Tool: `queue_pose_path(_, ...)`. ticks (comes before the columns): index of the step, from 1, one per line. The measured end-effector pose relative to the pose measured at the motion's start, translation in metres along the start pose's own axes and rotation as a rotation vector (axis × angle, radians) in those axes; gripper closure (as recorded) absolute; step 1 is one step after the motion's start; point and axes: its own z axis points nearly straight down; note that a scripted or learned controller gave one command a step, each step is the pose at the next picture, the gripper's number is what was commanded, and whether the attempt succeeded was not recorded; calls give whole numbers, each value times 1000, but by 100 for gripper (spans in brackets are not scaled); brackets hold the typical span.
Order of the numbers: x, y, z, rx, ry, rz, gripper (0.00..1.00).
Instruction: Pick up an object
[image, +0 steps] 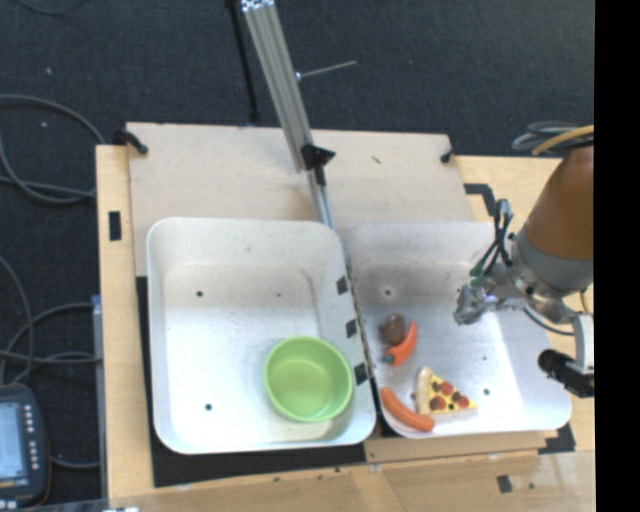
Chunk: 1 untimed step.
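In the right bin (500, 250) lie a small brown lump (394, 327) touching an orange carrot-like piece (403, 345), a pizza slice toy (440, 393) and an orange-red sausage (406, 410) at the front edge. A green bowl (308, 378) sits in the left bin (200, 260) near its front right corner. My gripper (470, 305) hangs over the right bin's middle, to the right of the brown lump and above the pizza slice. Nothing shows between its fingers.
A slanted aluminium pole (285, 95) rises from the bench behind the bins' divider. Cables lie on the dark floor at left, and a small device (20, 440) sits at the lower left. The arm's orange band (565, 205) fills the right side.
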Motion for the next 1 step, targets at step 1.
queue_pose_path(1, -1, 2, -32, 3, 1, -1, 100)
